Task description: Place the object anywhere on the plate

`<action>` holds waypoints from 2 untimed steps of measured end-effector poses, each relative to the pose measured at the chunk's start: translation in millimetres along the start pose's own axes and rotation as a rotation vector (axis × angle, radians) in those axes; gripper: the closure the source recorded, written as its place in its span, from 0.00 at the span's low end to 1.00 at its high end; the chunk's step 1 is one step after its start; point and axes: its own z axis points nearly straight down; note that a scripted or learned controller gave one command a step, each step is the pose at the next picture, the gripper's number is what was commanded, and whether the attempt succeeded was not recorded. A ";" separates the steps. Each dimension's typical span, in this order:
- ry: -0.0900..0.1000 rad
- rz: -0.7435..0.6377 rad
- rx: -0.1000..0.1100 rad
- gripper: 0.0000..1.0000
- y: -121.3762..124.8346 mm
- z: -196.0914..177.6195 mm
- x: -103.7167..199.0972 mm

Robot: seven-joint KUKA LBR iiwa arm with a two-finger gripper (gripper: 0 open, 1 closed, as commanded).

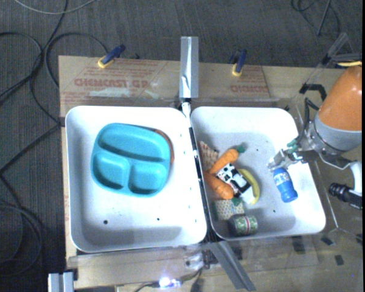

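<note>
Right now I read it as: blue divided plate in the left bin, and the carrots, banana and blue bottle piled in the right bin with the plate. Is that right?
One slip: the plate lies alone in the left bin, not with the pile. The camera view shows the carrots, banana and blue bottle in the right bin, apart from the plate.

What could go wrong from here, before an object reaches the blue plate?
1. The gripper is above the blue bottle, which lies close to the right bin's wall; a grasp there might catch the wall or push the bottle away.
2. The carrot, banana and black-and-white toy lie in a tight pile, so picking one could drag another.
3. The plate has raised dividers; an object dropped on one might roll off.
</note>
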 end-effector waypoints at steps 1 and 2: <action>0.001 0.050 0.002 1.00 -35.2 2.6 -3.1; -0.001 0.152 0.003 1.00 7.7 10.8 62.6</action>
